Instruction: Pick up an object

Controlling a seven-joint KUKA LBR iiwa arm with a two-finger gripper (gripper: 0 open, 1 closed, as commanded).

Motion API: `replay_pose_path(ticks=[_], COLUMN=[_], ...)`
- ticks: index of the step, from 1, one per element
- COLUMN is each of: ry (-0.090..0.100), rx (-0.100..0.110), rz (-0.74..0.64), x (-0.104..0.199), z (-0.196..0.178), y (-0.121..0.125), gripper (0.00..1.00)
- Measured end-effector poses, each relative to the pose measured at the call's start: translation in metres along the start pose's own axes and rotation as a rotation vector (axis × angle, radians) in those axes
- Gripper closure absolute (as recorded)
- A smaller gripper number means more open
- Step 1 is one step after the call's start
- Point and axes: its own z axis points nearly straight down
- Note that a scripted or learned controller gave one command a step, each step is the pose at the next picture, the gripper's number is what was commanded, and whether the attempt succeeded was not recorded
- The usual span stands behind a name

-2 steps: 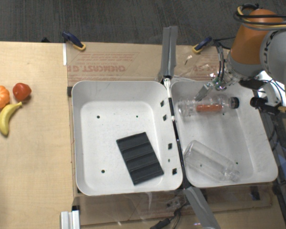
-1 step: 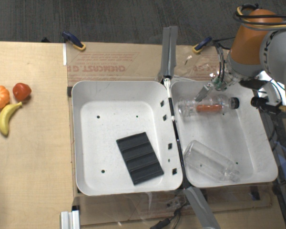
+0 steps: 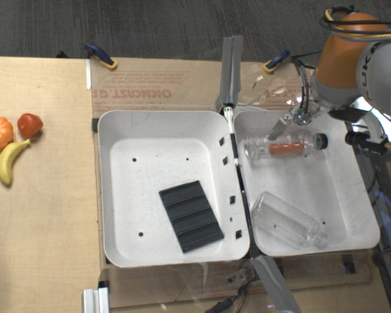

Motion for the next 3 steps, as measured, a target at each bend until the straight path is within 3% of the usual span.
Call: replay_pose_path(ticks=[2,3], ry=[-0.007,-0.005], rx=[-0.01,0.003], rz=[0.003,-0.037], x=[0.003,0.0022], z=[-0.0004,-0.0002], y=[-0.0039,0.0005], gripper=[0.0,0.0])
